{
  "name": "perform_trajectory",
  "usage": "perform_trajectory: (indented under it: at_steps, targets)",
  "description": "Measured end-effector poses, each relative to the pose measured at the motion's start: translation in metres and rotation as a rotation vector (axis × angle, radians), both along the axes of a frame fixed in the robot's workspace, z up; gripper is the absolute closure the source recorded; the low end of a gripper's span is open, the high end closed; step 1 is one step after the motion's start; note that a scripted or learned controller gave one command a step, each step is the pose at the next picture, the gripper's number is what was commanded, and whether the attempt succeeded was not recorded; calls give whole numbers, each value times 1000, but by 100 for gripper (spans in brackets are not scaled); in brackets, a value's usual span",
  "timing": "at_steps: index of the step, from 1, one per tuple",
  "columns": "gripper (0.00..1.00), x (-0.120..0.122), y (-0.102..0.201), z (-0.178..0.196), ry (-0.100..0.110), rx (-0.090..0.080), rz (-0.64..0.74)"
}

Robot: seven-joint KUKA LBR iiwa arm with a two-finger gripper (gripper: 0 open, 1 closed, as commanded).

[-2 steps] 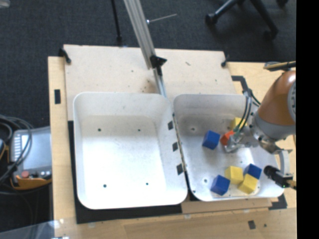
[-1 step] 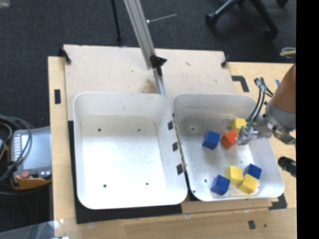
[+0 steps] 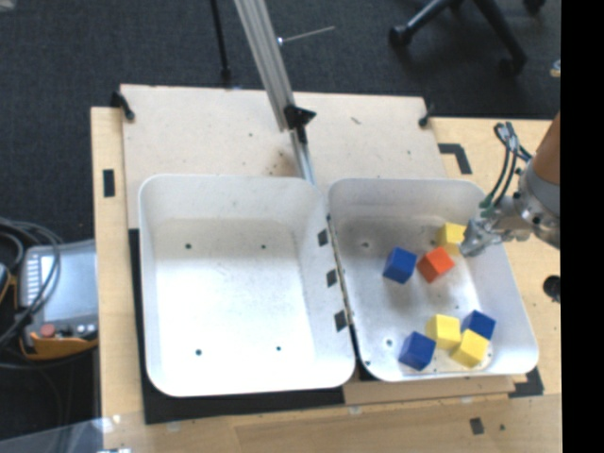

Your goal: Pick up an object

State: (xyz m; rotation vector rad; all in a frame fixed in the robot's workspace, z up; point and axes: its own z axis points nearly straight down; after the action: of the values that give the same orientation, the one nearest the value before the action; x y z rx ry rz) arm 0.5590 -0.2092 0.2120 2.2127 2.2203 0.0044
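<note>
Two-finger gripper (image 3: 475, 239) positioned at right bin (image 3: 505, 281) right edge, near small yellow cube (image 3: 452, 233); finger state indiscernible. Nothing seen lifted; pick pending.

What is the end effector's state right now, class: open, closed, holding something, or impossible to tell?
End effector: cannot be told; it sits low over the right shallow white plastic bin, beside the small yellow cube at the far side.

A pale wooden bench (image 3: 109, 253) fills the middle of the frame. Two shallow white bins lie side by side on it: the left bin (image 3: 236, 196) and the right bin (image 3: 377, 194), touching at centre.
</note>
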Motion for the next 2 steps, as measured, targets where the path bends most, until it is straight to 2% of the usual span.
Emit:
perform_trajectory:
  at_steps: [1,2]
  targets:
    - [100,1,-1,22,2,1,1]
    - [100,2,59,17,6,3,4]
